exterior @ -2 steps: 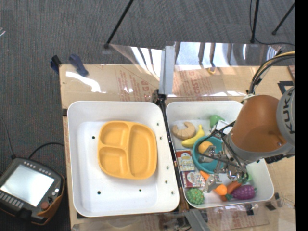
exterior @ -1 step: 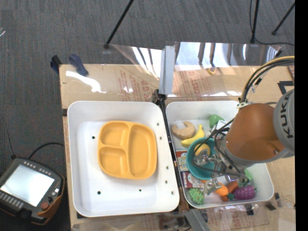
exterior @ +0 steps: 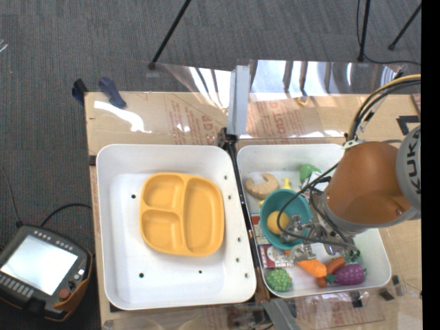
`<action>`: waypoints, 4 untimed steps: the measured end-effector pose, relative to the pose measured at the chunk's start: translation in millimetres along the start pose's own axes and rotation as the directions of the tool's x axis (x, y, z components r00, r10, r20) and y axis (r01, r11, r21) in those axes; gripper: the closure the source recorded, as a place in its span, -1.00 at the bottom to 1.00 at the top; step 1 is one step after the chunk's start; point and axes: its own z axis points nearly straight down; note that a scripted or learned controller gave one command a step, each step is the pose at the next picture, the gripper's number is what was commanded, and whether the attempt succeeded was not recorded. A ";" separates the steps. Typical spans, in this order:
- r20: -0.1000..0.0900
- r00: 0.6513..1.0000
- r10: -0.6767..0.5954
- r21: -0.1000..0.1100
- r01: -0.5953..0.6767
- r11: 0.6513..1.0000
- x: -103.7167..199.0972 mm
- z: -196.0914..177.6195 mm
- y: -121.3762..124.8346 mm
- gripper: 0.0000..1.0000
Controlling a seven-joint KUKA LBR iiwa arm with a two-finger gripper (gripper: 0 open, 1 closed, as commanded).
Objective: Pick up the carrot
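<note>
The carrot [exterior: 313, 267] is a small orange piece lying near the front edge of the right bin [exterior: 379, 253], between a green bumpy toy [exterior: 278, 279] and a bunch of purple grapes [exterior: 349, 275]. My gripper [exterior: 313, 238] hangs just above and slightly behind the carrot, beside the teal bowl [exterior: 280, 212]. The broad orange band of the wrist [exterior: 368, 184] hides much of the bin's right half. Nothing shows in the gripper.
The teal bowl holds a yellow piece. A tan bread toy [exterior: 261, 184] and a green toy [exterior: 309, 172] lie at the back of the right bin, and a red-orange piece [exterior: 335, 264] lies beside the carrot. The left bin [exterior: 117, 184] bears a yellow divided plate [exterior: 183, 214].
</note>
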 end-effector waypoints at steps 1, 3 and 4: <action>-0.010 1.000 -0.001 -0.005 0.001 1.000 2.7 4.9 1.9 -1.00; -0.017 0.795 -0.606 -0.040 0.605 0.795 -62.0 -73.9 8.3 -1.00; -0.004 0.664 -0.748 -0.026 0.747 0.664 -22.2 3.7 -5.3 -1.00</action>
